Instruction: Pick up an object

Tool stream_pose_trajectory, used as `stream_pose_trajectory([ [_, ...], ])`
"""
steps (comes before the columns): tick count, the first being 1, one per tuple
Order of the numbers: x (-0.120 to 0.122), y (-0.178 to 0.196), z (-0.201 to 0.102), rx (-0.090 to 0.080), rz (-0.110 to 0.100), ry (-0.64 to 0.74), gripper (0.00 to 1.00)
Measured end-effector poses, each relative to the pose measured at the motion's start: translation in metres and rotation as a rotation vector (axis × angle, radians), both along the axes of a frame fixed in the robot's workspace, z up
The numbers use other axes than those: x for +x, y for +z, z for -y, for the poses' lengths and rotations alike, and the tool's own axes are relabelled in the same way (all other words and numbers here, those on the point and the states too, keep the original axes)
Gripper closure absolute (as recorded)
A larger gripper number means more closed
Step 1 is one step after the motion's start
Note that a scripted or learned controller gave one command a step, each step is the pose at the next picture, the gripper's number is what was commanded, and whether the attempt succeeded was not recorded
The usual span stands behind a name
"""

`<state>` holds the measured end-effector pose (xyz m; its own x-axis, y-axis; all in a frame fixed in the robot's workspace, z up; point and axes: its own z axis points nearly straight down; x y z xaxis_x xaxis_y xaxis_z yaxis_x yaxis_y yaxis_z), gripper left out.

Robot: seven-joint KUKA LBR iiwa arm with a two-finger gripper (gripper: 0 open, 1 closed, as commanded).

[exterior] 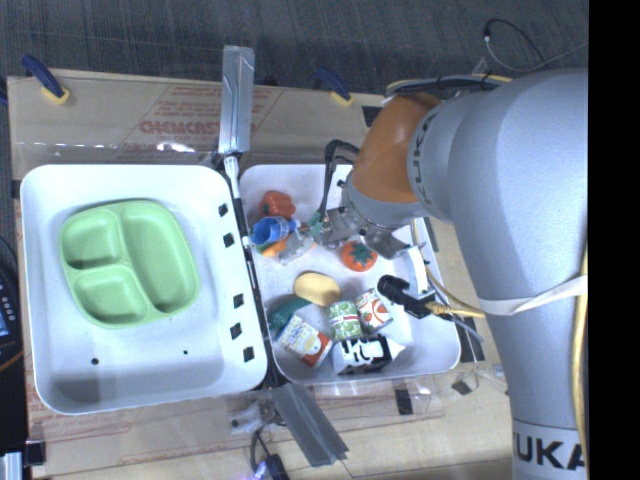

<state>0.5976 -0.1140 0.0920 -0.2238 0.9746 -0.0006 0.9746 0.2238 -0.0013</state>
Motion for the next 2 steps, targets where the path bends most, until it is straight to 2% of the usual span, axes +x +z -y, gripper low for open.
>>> stream_pose_trajectory([
  [1, 0.0, 0.0, 0.0, 0.0, 0.0, 0.0, 0.0],
  [2, 0.045, -0.004, 0.002, -0.006, -0.06, 0.041, 0.0],
])
